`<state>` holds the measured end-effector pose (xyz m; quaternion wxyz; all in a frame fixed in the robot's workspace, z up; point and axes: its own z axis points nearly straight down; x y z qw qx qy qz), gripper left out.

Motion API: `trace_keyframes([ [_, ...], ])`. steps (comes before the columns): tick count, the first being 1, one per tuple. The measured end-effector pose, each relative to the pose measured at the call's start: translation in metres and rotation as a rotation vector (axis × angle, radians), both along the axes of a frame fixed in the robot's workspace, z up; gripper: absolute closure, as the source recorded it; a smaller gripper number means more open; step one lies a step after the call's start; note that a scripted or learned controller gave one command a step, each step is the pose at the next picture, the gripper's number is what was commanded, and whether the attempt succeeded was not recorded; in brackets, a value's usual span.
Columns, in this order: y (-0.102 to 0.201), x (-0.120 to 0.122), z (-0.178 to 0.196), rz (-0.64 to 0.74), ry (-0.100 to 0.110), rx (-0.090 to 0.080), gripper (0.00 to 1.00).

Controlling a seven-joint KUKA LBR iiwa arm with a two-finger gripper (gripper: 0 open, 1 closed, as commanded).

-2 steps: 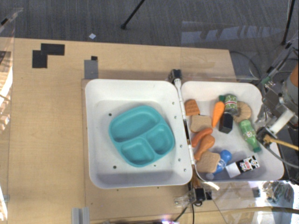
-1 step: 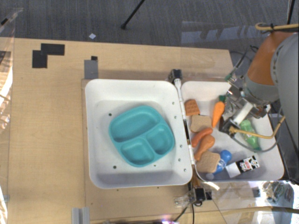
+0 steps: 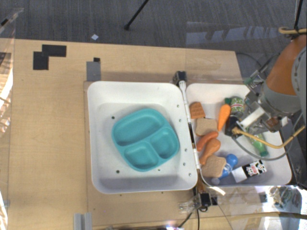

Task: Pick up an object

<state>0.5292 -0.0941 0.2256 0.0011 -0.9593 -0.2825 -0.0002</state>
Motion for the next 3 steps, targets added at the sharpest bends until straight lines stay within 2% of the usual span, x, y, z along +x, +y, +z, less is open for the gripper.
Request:
trace_keyframes([
  [1, 0.009, -0.010, 0.104, -0.279, -0.007, -0.001, 1.00],
  [2, -0.038, -0.024, 0.117, -0.364, -0.005, -0.005, 1.00],
  [3, -0.103, -0.047, -0.082, -0.239, 0.016, 0.000, 1.00],
])
